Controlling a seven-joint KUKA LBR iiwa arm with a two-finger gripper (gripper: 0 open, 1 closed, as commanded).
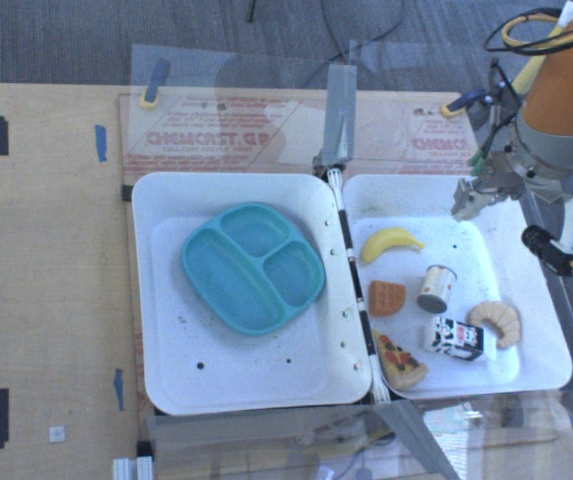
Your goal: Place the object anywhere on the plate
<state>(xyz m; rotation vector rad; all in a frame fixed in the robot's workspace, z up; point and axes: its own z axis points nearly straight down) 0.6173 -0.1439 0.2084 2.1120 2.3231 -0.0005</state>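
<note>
Right bin (536, 368): banana (390, 243) lies left of gripper (465, 200), apart (not touching).
Gripper state: cannot tell.
Plate (253, 267): left bin (166, 368).

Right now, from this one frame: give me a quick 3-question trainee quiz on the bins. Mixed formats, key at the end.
1. True or false: the blue plate lies in the same bin as the banana.
2. Multiple choice: which item lies nearest the gripper? A) pizza slice B) banana C) croissant
3. Fill in: the milk carton lies between the can and the ____ in the right bin.

Key
1. False: the plate sits alone in the left bin; the banana is in the right one.
2. B
3. croissant
</note>
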